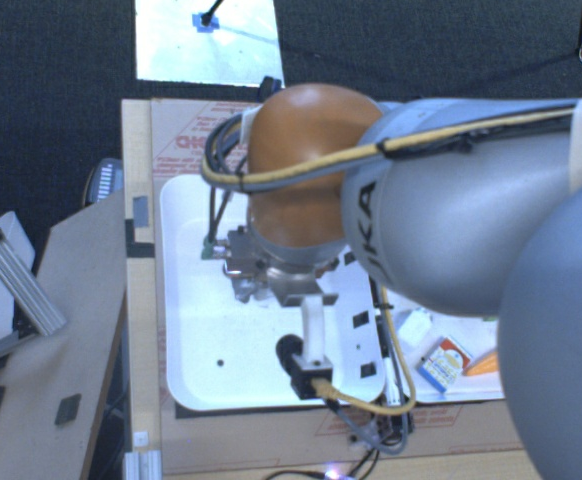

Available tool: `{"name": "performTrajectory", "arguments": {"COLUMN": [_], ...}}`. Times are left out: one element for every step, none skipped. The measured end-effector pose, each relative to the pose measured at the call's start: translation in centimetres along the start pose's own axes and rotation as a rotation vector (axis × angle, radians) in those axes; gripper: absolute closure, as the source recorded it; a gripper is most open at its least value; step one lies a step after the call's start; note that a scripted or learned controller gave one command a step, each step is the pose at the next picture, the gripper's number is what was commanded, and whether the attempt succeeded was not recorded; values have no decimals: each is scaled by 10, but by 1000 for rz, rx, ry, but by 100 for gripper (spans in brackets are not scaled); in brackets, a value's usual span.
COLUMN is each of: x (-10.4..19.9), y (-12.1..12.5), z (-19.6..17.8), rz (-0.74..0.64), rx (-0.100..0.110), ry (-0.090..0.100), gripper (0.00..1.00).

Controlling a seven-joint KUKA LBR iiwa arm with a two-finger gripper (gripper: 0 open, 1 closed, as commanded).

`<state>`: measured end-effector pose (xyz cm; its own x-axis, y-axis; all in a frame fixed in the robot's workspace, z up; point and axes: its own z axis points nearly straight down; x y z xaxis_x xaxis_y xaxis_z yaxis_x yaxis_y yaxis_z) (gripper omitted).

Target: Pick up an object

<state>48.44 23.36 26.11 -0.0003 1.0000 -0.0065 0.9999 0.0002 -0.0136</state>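
The things to pick up lie in the right bin (456,390), close to its front edge. There is a small box (441,360) with blue and red on it. An orange thing (483,364) lies just beside the box, partly hidden under the arm (451,218). A white piece (412,324) lies near the box, a bit further back. The box seems the easiest one to grab, because most of it shows. It lies at a slant to the edges of the bin, though I cannot say for sure which way its long side runs.

The claw (263,280) hangs over the left bin (196,318), nearer that bin's back edge and the wall it shares with the right bin. It is hidden under the orange wrist, so it is not clear if it is apart or together. Nothing shows in its grip.

The left bin looks bare but for a tiny dark speck (219,361) near its front edge. So I think the claw must cross the wall between the bins, toward the front edge of the right bin, to reach the box.
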Motion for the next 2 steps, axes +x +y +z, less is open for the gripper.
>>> {"name": "performTrajectory", "arguments": {"x": [0, -17], "y": [1, -1], "z": [-101, -273], "rz": [-4, -4], "rx": [-21, -31], "ry": [11, 15], "gripper": [100, 100]}}
